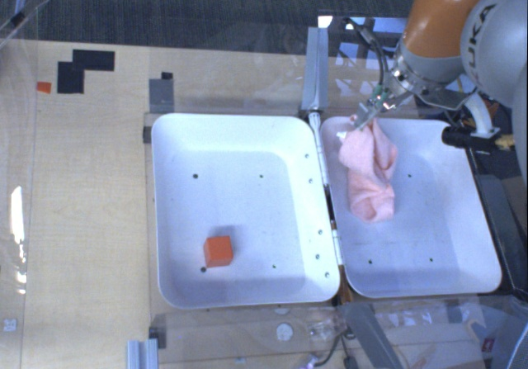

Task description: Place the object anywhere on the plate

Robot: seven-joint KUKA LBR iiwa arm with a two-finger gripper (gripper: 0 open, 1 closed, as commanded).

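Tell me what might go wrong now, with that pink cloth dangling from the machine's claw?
The gripper seems to pinch only the top corner of the pink cloth, so the limp fabric could slip free when lifted. Its lower end hangs down to the right bin, so it could drag or snag on the wall between bins. I see no plate; the left bin holds an orange block.

The counter (91, 194) looks like pale, smooth wood. Both bins, left (239, 140) and right (437, 268), appear as matt white plastic. The pink object (369, 173) is soft, wrinkled cloth. The orange block (219, 251) looks matt. The arm's orange band (441, 8) is glossy.
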